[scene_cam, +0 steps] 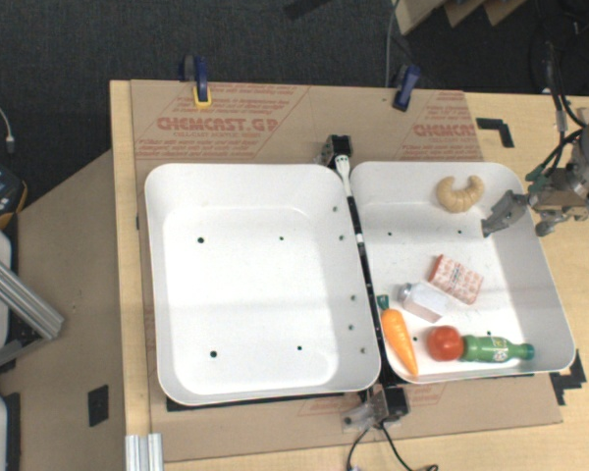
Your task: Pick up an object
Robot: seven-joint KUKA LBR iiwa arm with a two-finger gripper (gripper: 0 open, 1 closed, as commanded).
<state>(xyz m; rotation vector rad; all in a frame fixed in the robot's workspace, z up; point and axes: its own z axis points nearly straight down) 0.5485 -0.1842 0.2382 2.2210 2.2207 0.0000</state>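
Green bottle (497, 348), tomato (446, 342), carrot (400, 341) farthest below-left of gripper (526, 218). Croissant (459, 192) nearest target, just left and slightly above, long axis sideways. Fingers spread wide, holding nothing, at right bin (545, 263) edge.

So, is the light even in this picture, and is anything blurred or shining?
Camera view: even, soft light; the left bin shows a brighter band across its floor but no hard glare; the carrot and green bottle look sharp; the gripper at the right edge looks slightly blurred.

End effector (523, 215) open, fingers splayed
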